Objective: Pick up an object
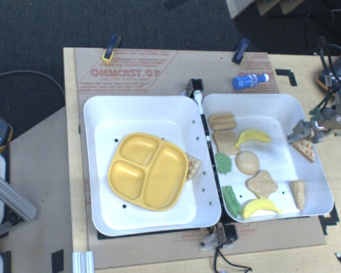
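Note:
My gripper (pixel 307 132) hangs over the right edge of the right bin (pixel 284 104), coming in from the right. Just below it, touching or nearly touching, a pizza-slice wedge (pixel 304 149) lies against the bin wall. Also in this bin are a yellow banana (pixel 253 136), a hot-dog bun (pixel 221 120), a toast slice (pixel 224 141), a green round piece (pixel 223 162), a cream ball (pixel 247 162), a tan cookie (pixel 262 183), a second banana (pixel 260 208), a green pickle (pixel 232 199) and a bread wedge (pixel 298 193).
The left bin (pixel 102 209) holds a yellow divided plate (pixel 148 170) with a small cracker (pixel 192 165) at its right rim. A blue bottle (pixel 250 81) lies on the bench behind the right bin. Two clamps (pixel 109 49) grip the bench's far edge.

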